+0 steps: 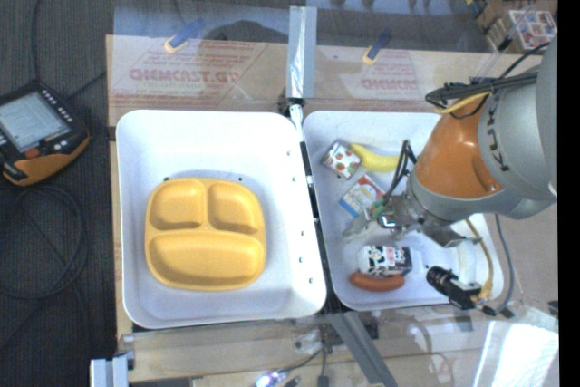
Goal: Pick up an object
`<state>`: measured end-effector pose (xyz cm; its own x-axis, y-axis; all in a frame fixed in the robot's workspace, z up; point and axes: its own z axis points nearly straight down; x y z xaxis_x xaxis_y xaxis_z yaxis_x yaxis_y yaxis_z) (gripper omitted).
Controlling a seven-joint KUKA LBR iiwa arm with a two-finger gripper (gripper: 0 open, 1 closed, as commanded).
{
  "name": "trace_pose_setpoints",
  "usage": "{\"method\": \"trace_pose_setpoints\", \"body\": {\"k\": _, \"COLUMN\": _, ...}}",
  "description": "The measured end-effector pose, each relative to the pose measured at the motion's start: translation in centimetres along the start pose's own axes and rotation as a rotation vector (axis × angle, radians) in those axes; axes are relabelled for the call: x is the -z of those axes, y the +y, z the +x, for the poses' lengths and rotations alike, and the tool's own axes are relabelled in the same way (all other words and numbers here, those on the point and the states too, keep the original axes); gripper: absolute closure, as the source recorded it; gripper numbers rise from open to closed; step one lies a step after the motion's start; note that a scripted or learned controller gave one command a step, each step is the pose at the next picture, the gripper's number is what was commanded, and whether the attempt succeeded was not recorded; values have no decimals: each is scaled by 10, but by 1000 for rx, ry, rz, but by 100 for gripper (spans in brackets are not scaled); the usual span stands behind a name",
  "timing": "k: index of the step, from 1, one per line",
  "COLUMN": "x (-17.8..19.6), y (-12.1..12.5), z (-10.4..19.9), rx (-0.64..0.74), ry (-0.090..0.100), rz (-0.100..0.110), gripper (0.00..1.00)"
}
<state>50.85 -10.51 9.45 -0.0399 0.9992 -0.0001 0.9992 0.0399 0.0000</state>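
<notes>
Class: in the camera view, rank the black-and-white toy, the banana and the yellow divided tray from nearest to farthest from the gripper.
From the gripper:
1. Black-and-white toy, just below it, right bin.
2. Banana, above it, same bin.
3. Yellow divided tray, far left, in the left bin.

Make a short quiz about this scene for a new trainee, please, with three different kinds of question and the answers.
1. True or false: the yellow divided tray lies in the left bin.
2. Which toy lies nearest the front wall of the right bin? A banana B sausage C cow
3. Fill in: the gripper hovers over the ____ bin.

Key: 1 true; 2 B; 3 right.
</notes>
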Motion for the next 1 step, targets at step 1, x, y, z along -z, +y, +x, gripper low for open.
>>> {"method": "trace_pose_setpoints", "body": {"k": 1, "x": -4, "y": 113, "z": 1, "rx": 45, "ry": -6, "rz": -14, "gripper": 0}}
